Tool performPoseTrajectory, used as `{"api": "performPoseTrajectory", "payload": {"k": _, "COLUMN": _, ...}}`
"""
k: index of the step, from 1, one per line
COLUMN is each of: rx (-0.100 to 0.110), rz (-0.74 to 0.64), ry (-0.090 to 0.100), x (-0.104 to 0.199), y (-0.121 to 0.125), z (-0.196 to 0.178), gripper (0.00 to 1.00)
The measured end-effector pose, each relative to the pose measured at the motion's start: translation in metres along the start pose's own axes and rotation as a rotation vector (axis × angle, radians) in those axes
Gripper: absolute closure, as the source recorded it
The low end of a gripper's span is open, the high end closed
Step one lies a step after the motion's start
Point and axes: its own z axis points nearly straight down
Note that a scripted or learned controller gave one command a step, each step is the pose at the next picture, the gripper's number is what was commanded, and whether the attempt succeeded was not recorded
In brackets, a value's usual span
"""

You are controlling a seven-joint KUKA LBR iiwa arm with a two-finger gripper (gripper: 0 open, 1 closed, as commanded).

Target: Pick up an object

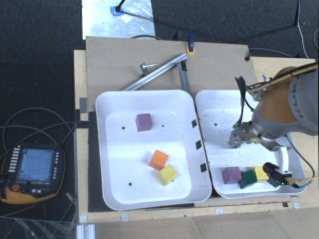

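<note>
My gripper (239, 137) hangs low over the middle of the right bin (218, 103), reaching in from the right. Below it, along the bin's near wall, lie a purple cube (231, 175), a dark green block (246, 179) and a yellow cube (260, 173), close together in a row. The gripper is apart from them, nearer the bin's centre. In the left bin (112, 133) a purple cube (143, 122) sits towards the back, with an orange cube (158, 159) and a yellow cube (167, 174) touching each other near the front.
A metal bar (157, 71) lies aslant on the brown board behind the left bin. A teach pendant (31, 171) with its cables rests on the floor at the left. The arm's grey body (294, 108) covers the right bin's far right side.
</note>
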Motion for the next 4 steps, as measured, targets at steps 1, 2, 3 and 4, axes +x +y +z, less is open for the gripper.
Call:
{"api": "performPoseTrajectory", "payload": {"k": 1, "rx": -0.002, "rz": 0.001, "ry": -0.001, "x": -0.004, "y": 0.007, "z": -0.045, "gripper": 1.00}}
{"api": "performPoseTrajectory", "payload": {"k": 2, "rx": -0.004, "rz": -0.001, "ry": -0.002, "x": -0.001, "y": 0.017, "z": -0.105, "gripper": 1.00}}
{"api": "performPoseTrajectory", "payload": {"k": 3, "rx": 0.000, "rz": 0.000, "ry": -0.001, "x": -0.001, "y": 0.018, "z": -0.114, "gripper": 1.00}}
{"api": "performPoseTrajectory", "payload": {"k": 4, "rx": 0.002, "rz": -0.006, "ry": 0.002, "x": 0.056, "y": 0.018, "z": -0.108, "gripper": 1.00}}
